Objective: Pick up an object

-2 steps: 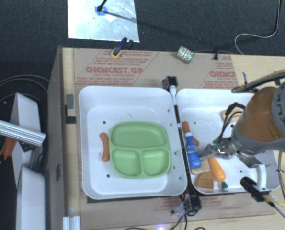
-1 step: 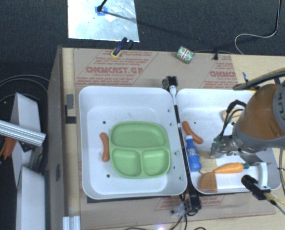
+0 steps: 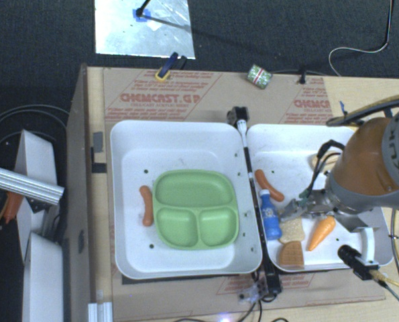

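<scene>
My gripper [image 3: 292, 208] hangs low in the right bin [image 3: 286, 146], just right of a blue bottle [image 3: 270, 219] that lies along the bin's left wall. Directly below the gripper lies a pale cracker slice [image 3: 293, 231], with a browner toast piece [image 3: 292, 253] nearer the front edge. An orange carrot [image 3: 321, 232] lies tilted to the gripper's lower right. An orange sausage [image 3: 268, 185] rests up-left of the gripper. Nothing is visibly held.
The left bin [image 3: 129, 180] holds a green divided plate [image 3: 196, 208] and another sausage [image 3: 146, 205] left of it. The arm's grey and orange body [image 3: 370, 170] covers the right bin's right side. A divider [image 3: 249, 180] runs between the bins.
</scene>
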### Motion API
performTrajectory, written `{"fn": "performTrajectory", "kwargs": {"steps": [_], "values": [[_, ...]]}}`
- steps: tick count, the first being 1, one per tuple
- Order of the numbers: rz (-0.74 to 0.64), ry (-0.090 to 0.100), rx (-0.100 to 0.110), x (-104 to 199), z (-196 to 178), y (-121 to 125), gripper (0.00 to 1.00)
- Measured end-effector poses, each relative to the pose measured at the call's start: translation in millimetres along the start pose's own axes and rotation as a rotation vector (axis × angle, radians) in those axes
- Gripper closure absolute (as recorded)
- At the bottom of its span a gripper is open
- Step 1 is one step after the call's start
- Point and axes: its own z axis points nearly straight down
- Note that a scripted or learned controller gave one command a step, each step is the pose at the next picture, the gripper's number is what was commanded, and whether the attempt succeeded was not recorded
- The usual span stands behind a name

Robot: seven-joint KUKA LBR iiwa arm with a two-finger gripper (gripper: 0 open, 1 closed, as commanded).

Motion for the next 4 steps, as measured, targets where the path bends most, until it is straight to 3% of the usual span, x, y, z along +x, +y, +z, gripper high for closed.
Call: {"fn": "performTrajectory", "kwargs": {"steps": [1, 2, 3, 4], "values": [[-0.002, -0.005, 0.005, -56.2, -15.8, 105.4, 0.00], [-0.003, -0.003, 0.005, -24.5, -15.6, 158.4, 0.00], [-0.003, -0.002, 0.005, 37.1, -86.6, 113.1, 0.00], [-0.001, -0.003, 0.008, 49.7, -85.8, 86.0, 0.00]]}}
